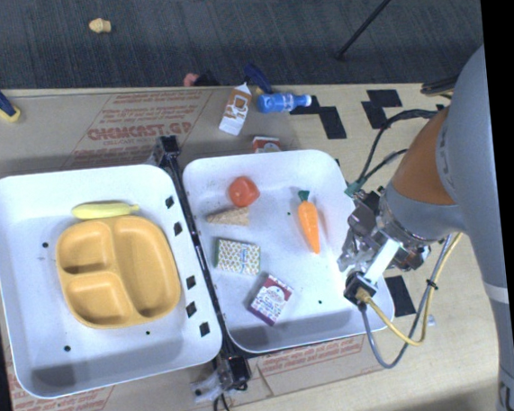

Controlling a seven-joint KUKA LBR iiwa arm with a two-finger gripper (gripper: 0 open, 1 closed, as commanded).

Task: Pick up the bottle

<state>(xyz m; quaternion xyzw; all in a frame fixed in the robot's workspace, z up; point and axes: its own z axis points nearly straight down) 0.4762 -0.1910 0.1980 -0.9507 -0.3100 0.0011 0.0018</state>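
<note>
The bottle [281, 103] is small and blue with a pale cap. It lies on its side on the bench behind the right bin [325, 162], outside both bins. My gripper [359, 252] hangs over the right bin's right rim, well in front of the bottle and to its right. Nothing shows between the gripper and the bottle but the bin's back corner.
The right bin holds a red tomato [244, 190], a carrot [309, 225], a bread wedge [229, 217], a green patterned box [238, 256] and a purple box [270, 298]. The left bin holds a yellow divided tray [116, 268] and a banana [105, 208]. A small carton [235, 110] lies left of the bottle.
</note>
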